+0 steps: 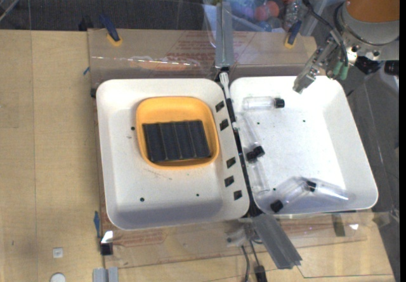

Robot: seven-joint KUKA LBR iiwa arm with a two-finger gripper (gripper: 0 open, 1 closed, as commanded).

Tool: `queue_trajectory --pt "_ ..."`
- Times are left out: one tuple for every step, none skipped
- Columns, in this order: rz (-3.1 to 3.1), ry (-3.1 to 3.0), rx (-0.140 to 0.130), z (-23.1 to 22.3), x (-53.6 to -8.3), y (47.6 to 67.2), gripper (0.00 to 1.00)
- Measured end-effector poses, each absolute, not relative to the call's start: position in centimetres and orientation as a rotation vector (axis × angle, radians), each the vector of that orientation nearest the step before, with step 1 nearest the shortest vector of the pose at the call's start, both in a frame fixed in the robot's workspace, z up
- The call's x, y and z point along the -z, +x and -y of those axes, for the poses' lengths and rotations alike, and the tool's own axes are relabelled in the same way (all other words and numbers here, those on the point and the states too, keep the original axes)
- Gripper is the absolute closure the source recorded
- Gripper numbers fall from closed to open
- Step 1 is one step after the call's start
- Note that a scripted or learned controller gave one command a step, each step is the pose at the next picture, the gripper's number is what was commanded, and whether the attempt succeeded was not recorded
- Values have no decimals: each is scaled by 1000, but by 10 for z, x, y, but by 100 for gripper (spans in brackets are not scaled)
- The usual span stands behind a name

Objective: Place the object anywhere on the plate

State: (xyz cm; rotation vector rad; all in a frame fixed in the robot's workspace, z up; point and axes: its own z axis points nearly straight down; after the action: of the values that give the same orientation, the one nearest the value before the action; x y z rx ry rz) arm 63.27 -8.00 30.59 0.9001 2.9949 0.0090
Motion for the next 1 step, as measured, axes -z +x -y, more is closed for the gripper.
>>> queue_trajectory --pt "-3111 364 -1 129 -325 657 100"
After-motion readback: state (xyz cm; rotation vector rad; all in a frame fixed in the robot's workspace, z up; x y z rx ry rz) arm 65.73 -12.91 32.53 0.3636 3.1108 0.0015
